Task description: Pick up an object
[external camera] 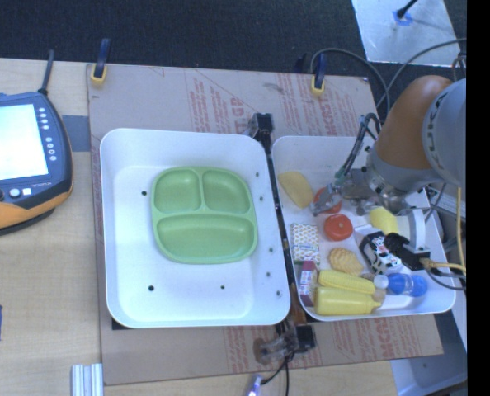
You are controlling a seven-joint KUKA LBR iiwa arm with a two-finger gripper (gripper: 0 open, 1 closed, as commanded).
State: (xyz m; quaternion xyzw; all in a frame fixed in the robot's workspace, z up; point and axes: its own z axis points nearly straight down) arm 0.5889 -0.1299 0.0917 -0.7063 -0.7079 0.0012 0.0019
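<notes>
The gripper (337,195) hangs low in the right bin (327,150), just above and a little left of the tomato (338,227); whether it is parted or closed cannot be made out, since the wrist covers it from above. A small red piece (325,197) lies at its tip, up and left of the tomato, dull red and partly hidden, its shape unclear, and it is hard to say if the two touch. Left of the tomato there is bare white floor up to a yellow fruit (296,188) and a checked packet (305,242). Below the tomato things crowd together: a ridged biscuit (345,260), two long yellow pieces (342,292), a black and white toy (381,254) and a blue bottle (406,285) against the bin's lower rim. Right of the tomato a yellow lump (383,219) sits half under the arm
</notes>
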